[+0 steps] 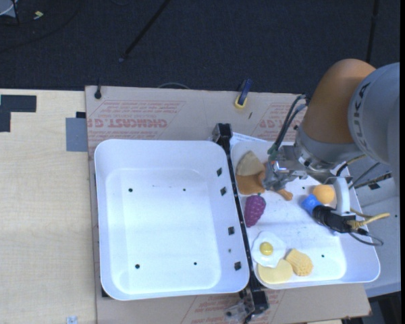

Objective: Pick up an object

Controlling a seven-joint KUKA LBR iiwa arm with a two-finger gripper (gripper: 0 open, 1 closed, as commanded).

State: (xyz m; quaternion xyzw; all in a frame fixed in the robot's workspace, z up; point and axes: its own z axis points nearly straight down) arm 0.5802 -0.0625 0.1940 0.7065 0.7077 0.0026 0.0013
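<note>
The big grey arm (354, 106) is reaching in over the right bin (290, 225), because that is where all the toy food is lying. It is bending down so that the gripper (278, 175) is hanging low over the far end of this bin. I cannot tell if the gripper is open or closed, since its tip is too dark and small to make out. Nothing is showing inside it, so I am thinking it is not holding anything yet.

The left bin (162, 214) is sitting well away from the gripper, past the black bar between the two bins.

The thing it is most likely going for is the brown toy (251, 183). It is lying just beside the gripper, on the side facing the other bin. It is looking orange-brown and lumpy, a bit like bread. A paler tan piece (248, 162) is touching it on the far side. They may be two toys or one. They are pressing close to the bin wall, so there is little room for a grab there.

The purple grapes (254, 209) are lying near the gripper, a little closer to the camera. The fried egg (267, 250), the yellow slice (275, 273) and the waffle piece (300, 262) are lying well away, at the near end of the bin. The orange ball (324, 194) is sitting behind the gripper, toward the arm, and a small orange stick (284, 194) is lying just below the gripper.
</note>
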